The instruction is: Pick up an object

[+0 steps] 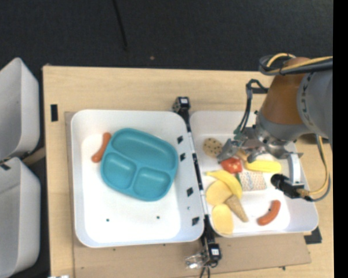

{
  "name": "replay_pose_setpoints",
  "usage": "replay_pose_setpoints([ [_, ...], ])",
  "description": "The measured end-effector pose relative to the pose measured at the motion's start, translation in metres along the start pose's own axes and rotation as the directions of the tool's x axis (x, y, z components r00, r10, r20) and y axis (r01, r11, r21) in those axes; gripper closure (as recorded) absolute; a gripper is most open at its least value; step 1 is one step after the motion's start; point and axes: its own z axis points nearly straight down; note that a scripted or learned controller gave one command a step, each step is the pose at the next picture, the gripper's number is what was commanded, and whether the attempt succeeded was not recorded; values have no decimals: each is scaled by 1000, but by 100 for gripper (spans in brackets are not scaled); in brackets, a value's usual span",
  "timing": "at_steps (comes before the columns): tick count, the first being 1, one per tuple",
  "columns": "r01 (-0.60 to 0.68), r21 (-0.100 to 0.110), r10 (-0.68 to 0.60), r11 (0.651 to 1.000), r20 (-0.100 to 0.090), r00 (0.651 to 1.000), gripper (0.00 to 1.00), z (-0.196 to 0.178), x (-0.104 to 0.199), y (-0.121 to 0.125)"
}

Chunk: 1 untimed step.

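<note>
The gripper [235,150] hangs low in the right bin [304,213], just above a red tomato [232,165] that lies right under its tips. Whether it is open, shut or gripping cannot be told; the wrist hides that. A cookie [211,146] sits just left, a banana [227,180] below, a sausage [269,213] well apart. The arm [287,103] covers the bin's far corner. In the left bin [90,225] lies a blue tray [139,164].
</note>
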Motion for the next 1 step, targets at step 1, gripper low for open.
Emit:
replay_pose_setpoints([
  [1,-1,-5,1,1000,1,1000,0,46,-1,0],
])
